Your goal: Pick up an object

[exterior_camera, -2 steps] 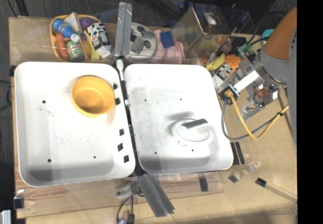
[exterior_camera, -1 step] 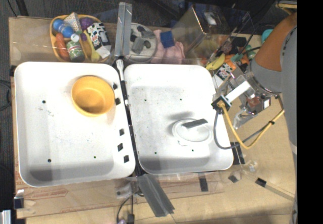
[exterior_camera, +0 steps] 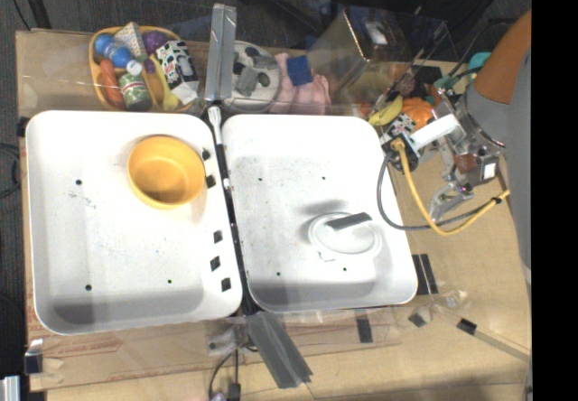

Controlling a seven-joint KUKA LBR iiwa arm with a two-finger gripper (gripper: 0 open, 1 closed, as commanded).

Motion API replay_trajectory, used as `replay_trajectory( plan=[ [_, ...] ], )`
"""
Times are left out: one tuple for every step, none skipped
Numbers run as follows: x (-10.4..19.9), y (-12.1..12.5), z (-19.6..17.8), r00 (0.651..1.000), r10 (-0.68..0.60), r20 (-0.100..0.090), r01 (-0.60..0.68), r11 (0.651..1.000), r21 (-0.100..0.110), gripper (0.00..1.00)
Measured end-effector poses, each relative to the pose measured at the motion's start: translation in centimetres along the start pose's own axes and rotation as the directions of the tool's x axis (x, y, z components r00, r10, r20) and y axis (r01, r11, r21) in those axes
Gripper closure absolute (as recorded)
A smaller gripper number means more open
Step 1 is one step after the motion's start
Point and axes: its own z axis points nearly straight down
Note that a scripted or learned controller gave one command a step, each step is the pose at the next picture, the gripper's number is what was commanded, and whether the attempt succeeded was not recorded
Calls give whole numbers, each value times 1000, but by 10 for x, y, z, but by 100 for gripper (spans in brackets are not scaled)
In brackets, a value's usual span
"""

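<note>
Dark carpet lay behind a pale wooden bench (exterior_camera: 470, 363) that carried two shallow white bins side by side. Farthest from my gripper, beyond the far corner of the left bin (exterior_camera: 54, 237), sat a yellow basket of small toys and bottles (exterior_camera: 140, 69). Inside that left bin, well away from my gripper and toward its rear, rested a round yellow-orange plastic bowl (exterior_camera: 165, 171), upright with its hollow facing up. A grey divider rail (exterior_camera: 226, 209) ran between the bins. In the right white bin (exterior_camera: 271, 173), nearer to me but still well apart from my gripper, lay a flat white ring-shaped lid (exterior_camera: 343, 235) with a short dark grey bar (exterior_camera: 348, 221) resting across its upper edge. My gripper (exterior_camera: 452, 196) hung outside the right bin, past its right rim and above the bare bench, with a yellow cable (exterior_camera: 424, 209) looping just beside it. Whether my fingers stood wide or narrow I could not tell. Nothing showed between them.
</note>
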Motion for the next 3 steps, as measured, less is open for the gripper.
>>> replay_trajectory(
  plan=[
    [17, 2, 14, 1000, -4, 0, 4, 1000, 0, 0],
    [16, 2, 52, 1000, -1, 1, 1, 1000, 1, 0],
    [17, 1, 43, 1000, -10, 6, 10, 1000, 7, 100]
  ],
)
